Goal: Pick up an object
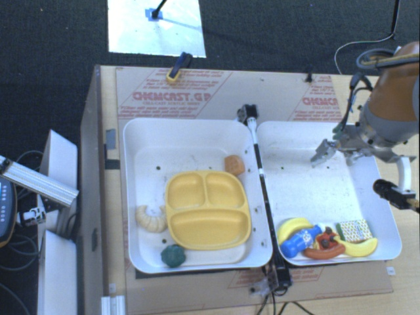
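Taking the central divider (pixel 260 176) as landmark: well left of it lie a croissant (pixel 150 218), green ball (pixel 173 255) and yellow tray (pixel 207 209); right, bunched low, a banana (pixel 293 227), blue bottle (pixel 302 239) and red sausage (pixel 323 251); the gripper (pixel 323 152) hangs above them, fingers spread, holding nothing; a descent there risks closing on bare floor, or snagging several items.

Dark carpet floor (pixel 52 44) is surrounding the counter (pixel 197 94); a pale square sheet (pixel 154 18) is lying on it behind, and cables (pixel 20 241) are trailing at left.
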